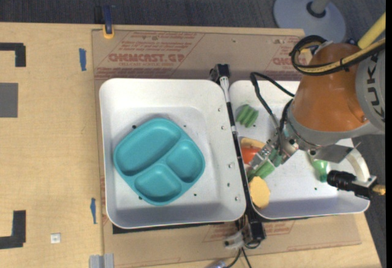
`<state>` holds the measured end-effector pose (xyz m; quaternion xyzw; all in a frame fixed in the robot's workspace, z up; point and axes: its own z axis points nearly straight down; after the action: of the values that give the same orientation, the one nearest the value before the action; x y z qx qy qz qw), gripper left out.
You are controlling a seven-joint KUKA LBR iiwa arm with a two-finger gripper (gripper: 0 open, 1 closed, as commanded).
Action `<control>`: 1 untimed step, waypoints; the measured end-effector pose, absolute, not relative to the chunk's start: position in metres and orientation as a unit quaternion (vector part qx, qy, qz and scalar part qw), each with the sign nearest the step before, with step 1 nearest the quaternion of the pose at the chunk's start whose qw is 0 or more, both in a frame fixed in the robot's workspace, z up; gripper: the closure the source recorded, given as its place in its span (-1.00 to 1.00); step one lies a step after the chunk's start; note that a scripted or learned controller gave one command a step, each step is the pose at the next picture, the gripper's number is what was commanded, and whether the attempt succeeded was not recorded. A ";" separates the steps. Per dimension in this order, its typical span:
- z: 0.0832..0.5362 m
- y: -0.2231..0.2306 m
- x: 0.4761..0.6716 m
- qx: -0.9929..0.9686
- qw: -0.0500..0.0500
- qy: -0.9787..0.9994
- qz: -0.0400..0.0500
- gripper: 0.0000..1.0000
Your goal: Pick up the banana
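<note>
So the arm (334, 92) is reaching in over the right bin (306, 202), with the gripper (272, 155) down near that bin's left wall. Can't tell if the fingers are apart or together. The banana (260, 192) sits at the bin's front-left corner, just in front of the gripper, not between the fingers. A green piece (247, 115) lies toward the back-left, an orange thing (248, 154) beside the gripper. The left bin (122, 101) holds a teal tray (159, 159).

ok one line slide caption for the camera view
Arm's tool low in the right bin among small items; teal divided tray in the left bin.
</note>
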<state>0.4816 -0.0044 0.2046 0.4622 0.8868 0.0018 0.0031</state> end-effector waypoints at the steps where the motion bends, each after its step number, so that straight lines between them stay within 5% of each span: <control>1: 0.205 -0.004 0.482 0.462 0.003 0.887 0.002 -1.00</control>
<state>0.4815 -0.0044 0.2046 0.4622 0.8868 0.0018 0.0029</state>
